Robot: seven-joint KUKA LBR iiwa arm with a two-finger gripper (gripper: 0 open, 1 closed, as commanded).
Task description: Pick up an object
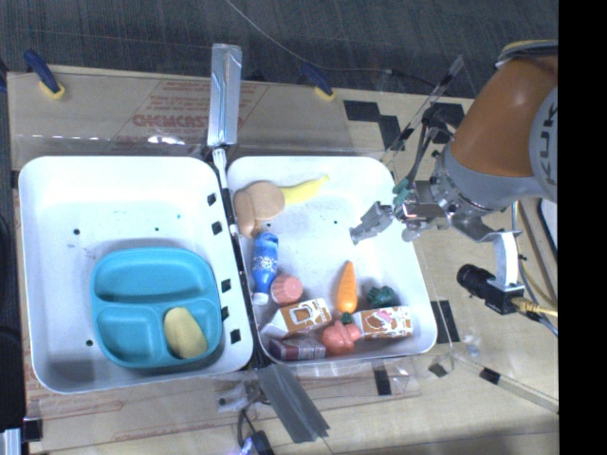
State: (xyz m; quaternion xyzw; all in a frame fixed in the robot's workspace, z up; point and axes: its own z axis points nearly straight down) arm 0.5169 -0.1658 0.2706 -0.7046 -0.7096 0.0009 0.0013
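Observation:
The right bin (313, 230) holds several toy foods: a banana (303, 190), a tan bread roll (258, 203), a blue bottle (265, 262), a carrot (347, 287), a dark green item (382, 295), two small cartons (305, 316) (386, 322) and a red piece (337, 336). My gripper (389, 226) hangs above the bin's right side, up and to the right of the carrot. Its fingers stand apart with nothing between them.
The left bin (57, 216) bears a blue divided plate (142, 292) with a yellow lump (186, 333) in its front right section. A metal post (225, 93) rises behind the wall between the bins. Cables and a black fitting (488, 287) lie right of the bins.

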